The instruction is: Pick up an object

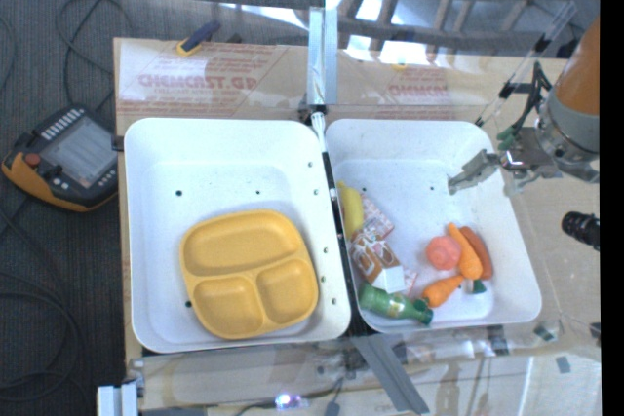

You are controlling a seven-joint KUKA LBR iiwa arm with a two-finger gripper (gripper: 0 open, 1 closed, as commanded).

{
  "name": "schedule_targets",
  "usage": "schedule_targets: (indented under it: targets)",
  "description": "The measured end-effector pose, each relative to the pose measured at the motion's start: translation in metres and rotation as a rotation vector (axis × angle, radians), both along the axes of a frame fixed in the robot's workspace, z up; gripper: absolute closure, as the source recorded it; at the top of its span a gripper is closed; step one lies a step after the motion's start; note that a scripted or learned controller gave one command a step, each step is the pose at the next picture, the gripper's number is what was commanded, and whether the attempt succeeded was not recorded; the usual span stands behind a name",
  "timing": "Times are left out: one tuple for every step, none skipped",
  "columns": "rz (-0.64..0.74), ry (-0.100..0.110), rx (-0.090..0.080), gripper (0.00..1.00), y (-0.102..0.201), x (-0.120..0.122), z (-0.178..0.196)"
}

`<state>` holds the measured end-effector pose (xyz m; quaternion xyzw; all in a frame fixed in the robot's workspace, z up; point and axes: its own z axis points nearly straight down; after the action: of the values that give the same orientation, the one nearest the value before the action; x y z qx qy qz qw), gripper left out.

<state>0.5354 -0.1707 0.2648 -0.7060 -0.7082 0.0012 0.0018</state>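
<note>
Left bin (156, 161): shallow, white, matte plastic with rounded corners and faint dark specks. It held one yellow divided tray (250, 272), smooth plastic, rounded, with one long compartment and two smaller ones, lying flat toward the near edge.

Right bin (409, 146): same make, touching the left bin along a dark centre seam. Its contents were crowded into the near half:
- Yellow banana-shaped toy (350, 208), smooth, lying against the left wall.
- Printed snack packet (374, 246), glossy, crinkled, red and white, just beside the banana toy.
- Green bottle (395, 304), glossy, on its side along the near wall, touching the packet's lower end.
- Red-orange round toy (443, 252), tomato-like, smooth.
- Two orange carrot-shaped toys: one (469, 249) just right of the round toy, the other (442, 289) smaller, below it, near the bottle's cap.

Gripper (470, 171): grey metal, over the right bin's far right part, well apart from the toys. The fingers stood spread with nothing between them.

Arm: grey wrist with orange band (581, 78), entering from the right.

Surroundings: bench sheet of clear film over red-lettered board (200, 81); a yellow-and-blue small item (198, 38) at its far edge; an orange-and-grey teach pendant (63, 159) on dark carpet to the left.
</note>
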Motion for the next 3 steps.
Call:
schedule_targets:
  targets:
    - [-0.097,0.002,-0.001,0.00,0.020,0.002,-0.074]
    - [0.006,0.002,0.001,0.00,-0.012,-0.017,-0.162]
    - [0.007,0.003,0.002,1.00,-0.012,-0.017,-0.155]
